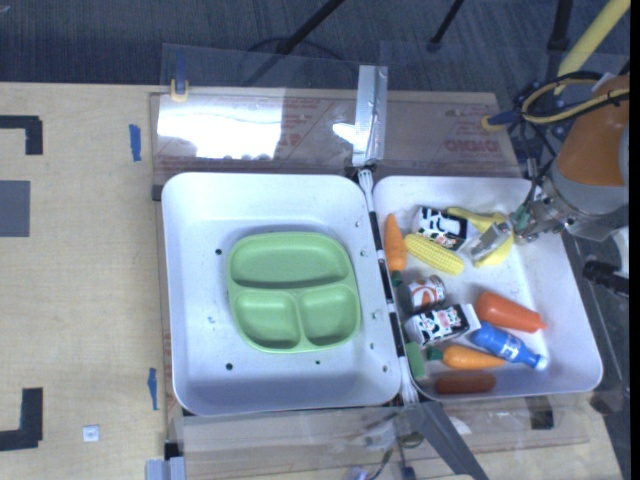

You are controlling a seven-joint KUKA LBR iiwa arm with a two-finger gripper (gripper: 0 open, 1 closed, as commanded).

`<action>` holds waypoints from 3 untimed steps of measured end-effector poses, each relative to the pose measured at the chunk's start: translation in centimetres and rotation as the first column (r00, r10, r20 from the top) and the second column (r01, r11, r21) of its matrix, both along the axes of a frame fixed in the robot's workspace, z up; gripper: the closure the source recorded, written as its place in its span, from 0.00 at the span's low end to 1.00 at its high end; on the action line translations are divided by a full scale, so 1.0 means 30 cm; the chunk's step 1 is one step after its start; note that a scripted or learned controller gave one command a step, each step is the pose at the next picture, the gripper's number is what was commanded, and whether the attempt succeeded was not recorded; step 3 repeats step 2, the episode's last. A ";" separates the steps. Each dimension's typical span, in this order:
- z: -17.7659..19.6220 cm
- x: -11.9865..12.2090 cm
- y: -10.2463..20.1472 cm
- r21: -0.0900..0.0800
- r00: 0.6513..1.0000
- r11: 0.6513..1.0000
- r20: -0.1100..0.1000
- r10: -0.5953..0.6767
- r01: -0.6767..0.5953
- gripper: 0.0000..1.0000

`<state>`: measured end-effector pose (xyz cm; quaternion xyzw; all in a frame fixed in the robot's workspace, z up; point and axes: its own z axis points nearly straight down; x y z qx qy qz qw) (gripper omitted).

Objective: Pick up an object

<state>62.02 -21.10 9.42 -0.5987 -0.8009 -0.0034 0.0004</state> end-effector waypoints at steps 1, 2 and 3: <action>0.031 -0.002 -0.006 -0.004 1.000 1.000 0.000 -0.002 0.002 1.00; 0.459 0.018 0.143 -0.006 0.988 0.988 -0.003 0.155 -0.155 1.00; 0.459 0.018 0.143 -0.006 0.988 0.988 -0.003 0.155 -0.155 1.00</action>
